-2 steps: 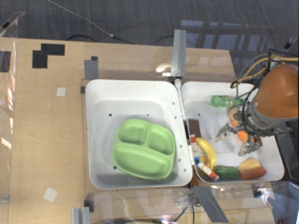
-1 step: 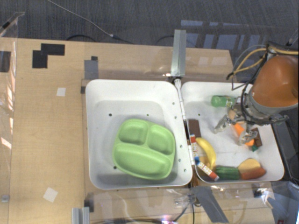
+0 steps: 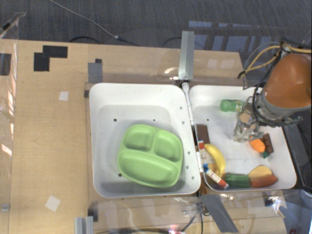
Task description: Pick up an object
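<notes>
My gripper (image 3: 243, 132) hangs low over the right bin (image 3: 290, 177), in its upper middle, open with nothing between its fingers. A green bottle (image 3: 230, 105) lies just behind it to the left. An orange carrot-like piece (image 3: 257, 145) and a brown block (image 3: 268, 144) lie just to its front right. A banana (image 3: 216, 158), a brown bar (image 3: 202, 135), a green cucumber (image 3: 237, 180), a yellow-brown piece (image 3: 262, 176) and a red and blue marker (image 3: 215, 175) lie along the bin's left and front.
The left bin (image 3: 100, 130) holds a green divided plate (image 3: 150, 155). A metal post (image 3: 187, 57) stands behind the wall between the bins. Yellow cables (image 3: 261, 57) loop beside the orange arm band (image 3: 291, 82).
</notes>
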{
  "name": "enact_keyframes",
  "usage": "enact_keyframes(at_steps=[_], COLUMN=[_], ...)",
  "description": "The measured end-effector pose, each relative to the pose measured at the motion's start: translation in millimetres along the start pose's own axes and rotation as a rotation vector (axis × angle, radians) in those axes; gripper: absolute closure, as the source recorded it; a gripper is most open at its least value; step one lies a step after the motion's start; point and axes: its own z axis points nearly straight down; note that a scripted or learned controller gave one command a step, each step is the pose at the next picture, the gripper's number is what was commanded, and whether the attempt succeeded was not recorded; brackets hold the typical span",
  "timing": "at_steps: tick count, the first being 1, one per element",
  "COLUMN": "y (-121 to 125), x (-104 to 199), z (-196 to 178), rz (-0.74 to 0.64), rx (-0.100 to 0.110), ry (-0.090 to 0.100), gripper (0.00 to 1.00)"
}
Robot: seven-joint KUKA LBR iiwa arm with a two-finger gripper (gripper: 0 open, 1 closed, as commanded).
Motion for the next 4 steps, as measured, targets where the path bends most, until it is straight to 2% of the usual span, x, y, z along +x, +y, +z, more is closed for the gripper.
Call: enact_keyframes(at_steps=[1, 2, 3, 4], y=[0, 3, 11, 8], x=[0, 22, -4, -9], z=[1, 14, 14, -1], rz=[0.0, -0.035, -0.078, -0.077], rx=[-0.001, -0.011, -0.009, 0.002], ry=[0.0, 0.009, 0.01, -0.001], gripper=[0.0, 0.0, 0.0, 1.0])
